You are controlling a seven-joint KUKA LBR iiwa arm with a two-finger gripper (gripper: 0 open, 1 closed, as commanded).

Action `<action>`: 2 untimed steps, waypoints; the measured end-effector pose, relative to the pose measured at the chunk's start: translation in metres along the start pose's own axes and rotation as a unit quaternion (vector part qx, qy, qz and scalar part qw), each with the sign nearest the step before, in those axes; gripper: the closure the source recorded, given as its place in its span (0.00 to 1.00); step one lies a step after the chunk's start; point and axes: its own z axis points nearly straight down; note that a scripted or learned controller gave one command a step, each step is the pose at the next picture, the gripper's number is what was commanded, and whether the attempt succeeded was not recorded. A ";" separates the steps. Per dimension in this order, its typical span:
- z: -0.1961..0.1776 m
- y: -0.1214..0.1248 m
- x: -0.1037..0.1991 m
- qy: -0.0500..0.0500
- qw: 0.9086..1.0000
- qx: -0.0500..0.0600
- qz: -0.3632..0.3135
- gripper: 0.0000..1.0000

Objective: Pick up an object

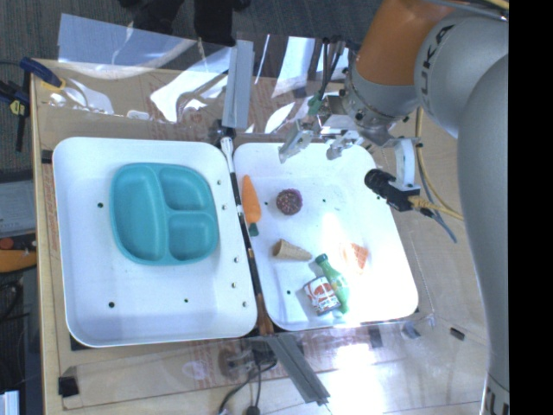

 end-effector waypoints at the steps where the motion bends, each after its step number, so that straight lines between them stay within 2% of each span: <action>1: 0.060 -0.014 -0.036 -0.001 1.000 0.000 -0.010 0.00; 2: 0.176 -0.013 -0.040 0.000 1.000 0.001 -0.015 0.00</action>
